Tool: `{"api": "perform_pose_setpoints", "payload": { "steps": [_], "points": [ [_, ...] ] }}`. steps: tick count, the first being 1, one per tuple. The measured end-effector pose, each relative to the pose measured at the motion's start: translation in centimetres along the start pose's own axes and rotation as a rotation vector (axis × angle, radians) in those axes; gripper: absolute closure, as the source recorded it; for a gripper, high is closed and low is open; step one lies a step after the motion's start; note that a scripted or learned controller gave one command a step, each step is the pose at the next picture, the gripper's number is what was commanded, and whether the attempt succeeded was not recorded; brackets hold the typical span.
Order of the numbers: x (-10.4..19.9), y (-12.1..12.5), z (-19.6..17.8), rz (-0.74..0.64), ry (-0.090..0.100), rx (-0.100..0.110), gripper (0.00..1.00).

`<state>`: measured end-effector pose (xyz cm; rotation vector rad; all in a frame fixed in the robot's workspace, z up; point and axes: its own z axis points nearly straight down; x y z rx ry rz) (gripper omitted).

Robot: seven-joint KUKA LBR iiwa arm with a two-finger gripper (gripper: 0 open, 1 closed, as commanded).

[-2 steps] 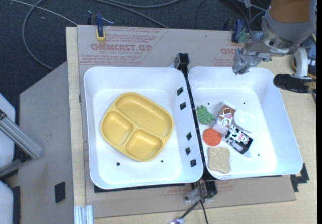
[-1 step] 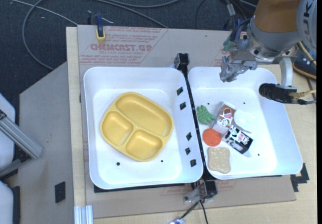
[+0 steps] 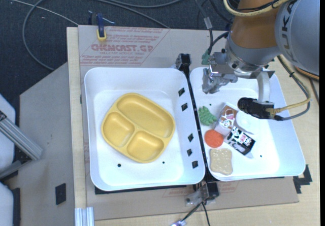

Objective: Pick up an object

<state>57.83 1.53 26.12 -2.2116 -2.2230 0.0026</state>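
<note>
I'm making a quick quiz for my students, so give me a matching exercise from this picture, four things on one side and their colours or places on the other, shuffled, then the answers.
Things:
1. divided plate
2. round disc
3. leafy toy
4. flat bread-shaped piece

Descriptions:
A. green, near the divider in the right bin
B. yellow, lying in the left bin
C. pale beige, nearest the right bin's front edge
D. orange-red, just above the beige piece

Pairs: 1-B, 2-D, 3-A, 4-C
</note>
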Motion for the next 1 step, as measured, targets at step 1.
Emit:
{"api": "perform_pose_setpoints", "payload": {
  "steps": [1],
  "points": [
    [5.65, -2.50, 0.63, 0.000, -0.001, 0.000, 1.00]
  ]
}}
